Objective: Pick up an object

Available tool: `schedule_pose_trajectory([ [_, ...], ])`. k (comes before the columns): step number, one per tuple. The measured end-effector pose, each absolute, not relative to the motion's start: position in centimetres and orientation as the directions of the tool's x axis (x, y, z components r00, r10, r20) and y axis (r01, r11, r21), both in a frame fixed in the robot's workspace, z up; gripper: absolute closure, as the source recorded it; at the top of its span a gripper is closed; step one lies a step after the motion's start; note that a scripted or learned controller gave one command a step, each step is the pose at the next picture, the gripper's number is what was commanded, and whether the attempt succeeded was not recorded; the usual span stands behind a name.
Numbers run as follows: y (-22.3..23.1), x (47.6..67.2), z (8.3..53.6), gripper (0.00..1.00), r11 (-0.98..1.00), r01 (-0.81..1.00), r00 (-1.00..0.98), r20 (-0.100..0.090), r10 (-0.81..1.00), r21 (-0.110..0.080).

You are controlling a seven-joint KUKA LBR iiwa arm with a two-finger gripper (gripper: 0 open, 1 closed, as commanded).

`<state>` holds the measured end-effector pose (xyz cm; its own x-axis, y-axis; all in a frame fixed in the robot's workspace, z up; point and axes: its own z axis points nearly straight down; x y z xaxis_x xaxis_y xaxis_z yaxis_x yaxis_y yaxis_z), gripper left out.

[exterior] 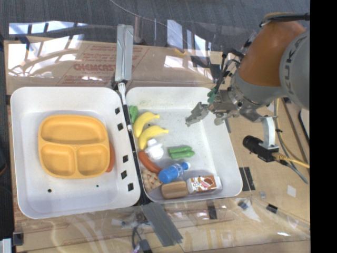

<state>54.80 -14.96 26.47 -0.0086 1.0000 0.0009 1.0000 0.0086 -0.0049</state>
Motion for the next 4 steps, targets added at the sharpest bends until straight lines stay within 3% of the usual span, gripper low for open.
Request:
schedule_pose_trajectory([
  [1,-12.8,51.9,11.6,0.00,0.049,0.999,-0.049,0.003,0.999,-0.013],
  [2,-12.5,54.0,9.9,0.00,0.102,0.995,-0.102,-0.002,0.995,0.012],
  [3,-9.9,60.8,9.1,0.00,0.004,1.000,-0.004,0.001,1.000,-0.003],
  [4,-11.4,65.6,9.2,0.00,-0.099,0.995,0.099,-0.003,0.995,-0.004],
])
